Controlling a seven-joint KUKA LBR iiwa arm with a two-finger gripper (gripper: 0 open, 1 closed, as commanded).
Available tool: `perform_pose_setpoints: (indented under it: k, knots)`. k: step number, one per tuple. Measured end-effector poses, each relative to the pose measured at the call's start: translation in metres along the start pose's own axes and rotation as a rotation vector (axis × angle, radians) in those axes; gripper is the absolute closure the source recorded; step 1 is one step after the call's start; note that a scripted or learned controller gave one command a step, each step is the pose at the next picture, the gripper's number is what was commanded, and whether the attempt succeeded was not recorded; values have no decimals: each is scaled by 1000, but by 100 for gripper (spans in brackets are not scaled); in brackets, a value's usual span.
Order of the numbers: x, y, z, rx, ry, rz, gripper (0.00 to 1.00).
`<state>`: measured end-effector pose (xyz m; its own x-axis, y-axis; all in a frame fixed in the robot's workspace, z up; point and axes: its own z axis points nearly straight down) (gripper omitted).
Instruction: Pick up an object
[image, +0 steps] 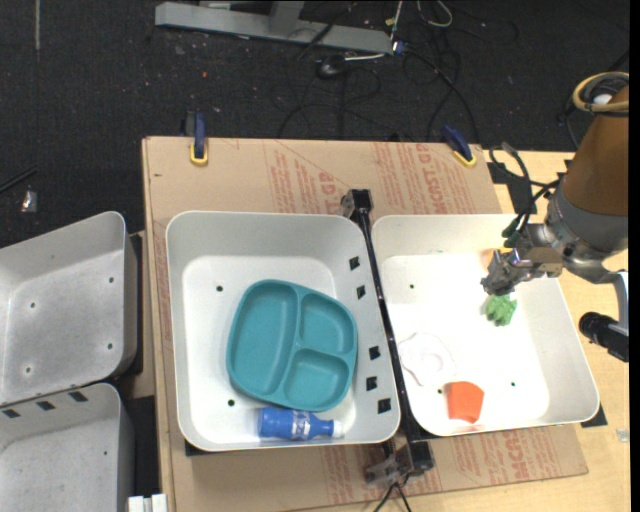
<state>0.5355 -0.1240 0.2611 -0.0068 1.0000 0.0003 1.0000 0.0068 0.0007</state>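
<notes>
Camera view looks down on two white bins set side by side on the tabletop. Reaching in from the right, the arm puts its end effector low over the right bin, directly above a small green object near that bin's far right part; whether the two touch, and how the end effector is set, cannot be told. An orange cup lies toward the right bin's near edge, beside a loop of thin white cord. Inside the left bin, a teal divided plate lies flat, and a blue bottle lies on its side just beside the plate's near edge.
</notes>
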Motion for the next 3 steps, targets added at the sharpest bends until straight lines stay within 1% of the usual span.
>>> perform_pose_setpoints:
  k: [1, 2, 3]
  knots:
    - [50, 6, 5, 1, 1, -1, 100]
    - [100, 31, 2, -2, 1, -2, 100]
    - [151, 47, 19, 0, 1, -1, 100]
